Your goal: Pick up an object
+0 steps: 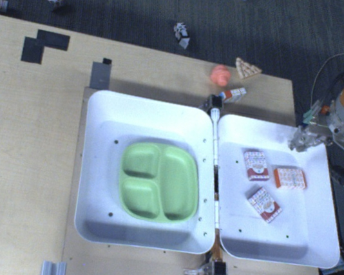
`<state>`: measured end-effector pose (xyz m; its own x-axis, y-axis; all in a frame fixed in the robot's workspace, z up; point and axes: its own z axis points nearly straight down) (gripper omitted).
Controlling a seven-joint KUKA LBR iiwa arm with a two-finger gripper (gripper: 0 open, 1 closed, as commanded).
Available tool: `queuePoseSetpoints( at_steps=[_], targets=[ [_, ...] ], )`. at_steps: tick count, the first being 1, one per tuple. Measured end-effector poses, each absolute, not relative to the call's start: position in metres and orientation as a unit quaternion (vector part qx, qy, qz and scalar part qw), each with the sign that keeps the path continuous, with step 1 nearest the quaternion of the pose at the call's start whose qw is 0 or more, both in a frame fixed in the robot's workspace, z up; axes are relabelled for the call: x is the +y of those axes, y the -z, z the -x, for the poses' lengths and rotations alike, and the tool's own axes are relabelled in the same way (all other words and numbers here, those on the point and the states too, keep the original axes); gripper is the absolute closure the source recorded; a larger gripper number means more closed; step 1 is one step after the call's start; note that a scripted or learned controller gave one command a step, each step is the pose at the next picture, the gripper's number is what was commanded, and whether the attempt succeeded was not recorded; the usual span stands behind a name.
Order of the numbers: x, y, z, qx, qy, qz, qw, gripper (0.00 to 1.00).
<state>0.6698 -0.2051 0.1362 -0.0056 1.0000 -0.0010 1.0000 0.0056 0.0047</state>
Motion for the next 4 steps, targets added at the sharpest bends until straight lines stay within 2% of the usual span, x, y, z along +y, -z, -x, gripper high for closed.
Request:
queuePoseSetpoints(
  at_steps=[4],
  targets=[
    [-0.205,-0.119,-0.67,0.709,-0.0012,-0.705,0.002,1.0]
  ],
)
